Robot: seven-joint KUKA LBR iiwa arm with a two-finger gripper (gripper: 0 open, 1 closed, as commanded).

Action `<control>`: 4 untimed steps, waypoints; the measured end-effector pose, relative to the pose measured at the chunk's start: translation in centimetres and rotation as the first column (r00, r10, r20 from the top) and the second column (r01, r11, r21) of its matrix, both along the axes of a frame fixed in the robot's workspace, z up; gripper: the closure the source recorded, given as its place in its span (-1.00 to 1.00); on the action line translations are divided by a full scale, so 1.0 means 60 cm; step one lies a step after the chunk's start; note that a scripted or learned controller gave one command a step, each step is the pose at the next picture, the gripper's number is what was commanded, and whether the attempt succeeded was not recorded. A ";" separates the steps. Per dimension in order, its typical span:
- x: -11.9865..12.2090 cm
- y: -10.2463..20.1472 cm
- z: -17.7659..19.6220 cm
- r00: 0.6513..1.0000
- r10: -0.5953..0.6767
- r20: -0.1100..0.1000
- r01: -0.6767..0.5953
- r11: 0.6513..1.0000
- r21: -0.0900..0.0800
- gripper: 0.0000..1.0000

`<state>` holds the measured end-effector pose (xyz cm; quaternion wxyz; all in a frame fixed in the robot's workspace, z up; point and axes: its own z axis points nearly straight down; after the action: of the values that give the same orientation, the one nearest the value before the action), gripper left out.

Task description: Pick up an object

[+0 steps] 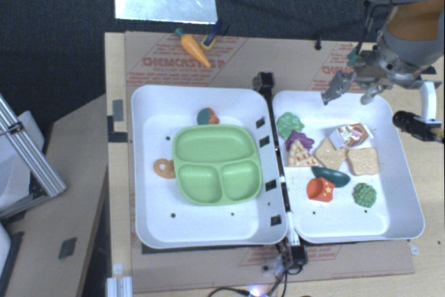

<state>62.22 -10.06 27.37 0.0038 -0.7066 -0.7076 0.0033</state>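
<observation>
1. Since the task names no one object, any piece in the right bin (400, 181) will do: a carton (350, 135), two toast slices (363, 161), a pizza wedge (300, 153), lettuce (288, 124), a red pepper (320, 189), broccoli (363, 194) and a dark green pod (332, 176).
2. These lie crowded in the bin's middle. The carton touches the toast, the pod lies across the pepper's top, and the broccoli sits a little apart near the front.
3. High over the bin's far rim hangs the gripper (352, 89), its two fingers spread wide with nothing between them.
4. To do the step well, I judge the broccoli or the carton the best targets. The broccoli has free space around it, and the carton stands proud of its neighbours.
5. Before descending, the fingers should straddle one piece alone, clear of the bin wall, so a neighbour is not pinched too.
6. Beyond, the left bin (149, 219) holds a green tray (215, 163), a pretzel (165, 168) beside it and a small fruit (206, 116) behind it.
7. Outside the bins, a carrot (195, 50) lies on the bench (76, 149), well apart from the gripper.
</observation>
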 end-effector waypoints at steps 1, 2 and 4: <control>0.003 0.000 0.012 1.000 0.002 0.012 -0.002 1.000 -0.001 -1.00; 0.002 -0.003 -0.090 1.000 0.000 0.009 0.000 1.000 -0.001 -1.00; -0.014 0.018 -0.251 1.000 -0.001 0.009 0.001 1.000 0.000 -1.00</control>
<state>61.36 -8.97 12.28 0.0005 -0.7069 -0.7073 0.0003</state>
